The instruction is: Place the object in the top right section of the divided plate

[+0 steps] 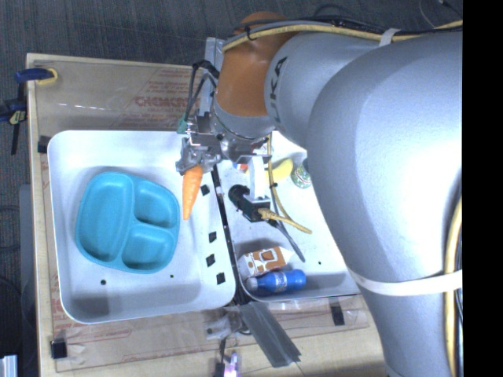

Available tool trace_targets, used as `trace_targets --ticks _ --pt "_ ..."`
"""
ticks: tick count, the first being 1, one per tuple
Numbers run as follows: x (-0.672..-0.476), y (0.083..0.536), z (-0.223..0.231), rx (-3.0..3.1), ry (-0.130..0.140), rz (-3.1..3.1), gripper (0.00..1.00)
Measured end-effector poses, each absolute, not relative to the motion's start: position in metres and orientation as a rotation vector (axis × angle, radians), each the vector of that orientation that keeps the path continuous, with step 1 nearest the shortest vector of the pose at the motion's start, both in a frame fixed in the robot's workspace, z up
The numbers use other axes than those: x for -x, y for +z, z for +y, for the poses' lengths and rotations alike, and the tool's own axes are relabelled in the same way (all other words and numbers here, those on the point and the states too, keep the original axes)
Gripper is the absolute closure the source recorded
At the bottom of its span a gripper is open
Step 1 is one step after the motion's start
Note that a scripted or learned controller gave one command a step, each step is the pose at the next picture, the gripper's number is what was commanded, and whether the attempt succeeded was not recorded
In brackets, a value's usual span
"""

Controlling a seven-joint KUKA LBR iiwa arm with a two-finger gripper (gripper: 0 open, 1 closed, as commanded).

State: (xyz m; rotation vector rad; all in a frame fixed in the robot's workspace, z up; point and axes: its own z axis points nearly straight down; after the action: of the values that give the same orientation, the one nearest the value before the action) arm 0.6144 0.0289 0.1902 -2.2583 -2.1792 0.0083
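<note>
A blue divided plate lies in the left bin, with three sections. My gripper hangs over the left bin's right side, just beyond the plate's upper right edge. It is shut on an orange carrot, which hangs point down from the fingers. The carrot's tip is close to the plate's right rim, above the bin floor.
The right bin holds a blue bottle, a small brown and white box and a yellow-green item partly hidden by the arm. The ridge between the bins runs right beside the carrot.
</note>
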Motion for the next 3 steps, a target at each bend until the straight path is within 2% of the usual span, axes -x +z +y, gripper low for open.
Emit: trace_targets --ticks 1,2,3 --pt "-0.552 0.191 0.050 2.202 0.006 -2.238 1.00" --pt "-0.517 0.190 0.067 2.432 0.010 -1.982 1.00" --pt "-0.518 0.190 0.066 2.434 0.008 -1.981 0.00"
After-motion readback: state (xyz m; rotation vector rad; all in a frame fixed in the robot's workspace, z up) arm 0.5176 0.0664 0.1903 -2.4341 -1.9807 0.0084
